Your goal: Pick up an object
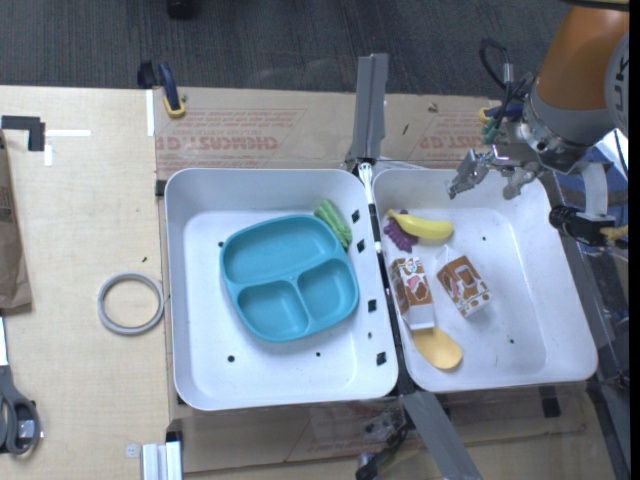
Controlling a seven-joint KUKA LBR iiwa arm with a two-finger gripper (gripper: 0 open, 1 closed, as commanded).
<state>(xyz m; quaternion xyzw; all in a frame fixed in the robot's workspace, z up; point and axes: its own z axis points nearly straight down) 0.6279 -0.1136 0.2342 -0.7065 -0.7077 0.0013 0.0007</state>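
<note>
Beneath our arm sit two white bins; the right bin (560, 358) holds the pickable things. Our claw (492, 175) hangs spread and empty over its far edge. Nearest, below-left of it, lies a banana (424, 229), with two snack packets (437, 288) farther down, loosely scattered, so each offers clear approach.

Glossy blue plastic tray (290, 290)

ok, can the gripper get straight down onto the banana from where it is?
Probably yes. The gripper hangs open over the right bin's back edge, and the banana lies uncovered. A purple thing touching its left end might get pinched too.
</note>
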